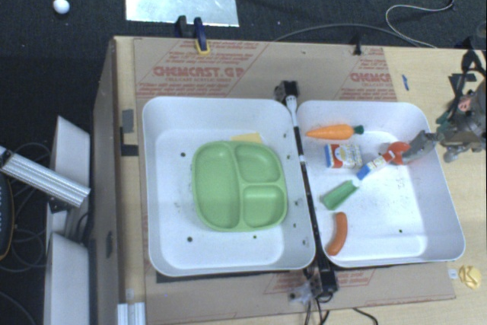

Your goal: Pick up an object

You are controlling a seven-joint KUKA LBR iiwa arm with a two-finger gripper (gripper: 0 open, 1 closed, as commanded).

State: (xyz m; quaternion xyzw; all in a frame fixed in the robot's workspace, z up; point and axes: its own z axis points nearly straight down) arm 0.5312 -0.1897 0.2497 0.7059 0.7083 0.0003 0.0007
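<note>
From above, the bench (228, 61) is topped with brown cardboard printed in red, and it bears two shallow white plastic bins with rounded corners, side by side and touching along their inner rims.

The left bin (171, 125) holds a pale green plate (240, 185), smooth and rounded-square, moulded into three compartments. A thin yellow piece (246, 138) pokes out from behind the plate's far edge.

The right bin (426, 240) holds the small things. A toy carrot (333, 132), orange with a green tip, lies across the far part. Just below it sits a small printed packet (344, 156), white with blue and red. A slim white tube (374, 165) with a blue end lies at a slant, touching a round red piece (396, 151) at its upper right end. A green cylinder (339, 194) lies slanted near the bin's middle, and an orange sausage (337, 233), smooth and slightly curved, lies near the front edge by the dividing rims.

The gripper (421, 144) is a grey metal form reaching in over the right bin's right rim, its tip just beside the red piece. Whether its tip is spread or closed cannot be told here, and nothing can be seen held in it. The arm's body (464, 129) is at the right edge, outside the bin.
</note>
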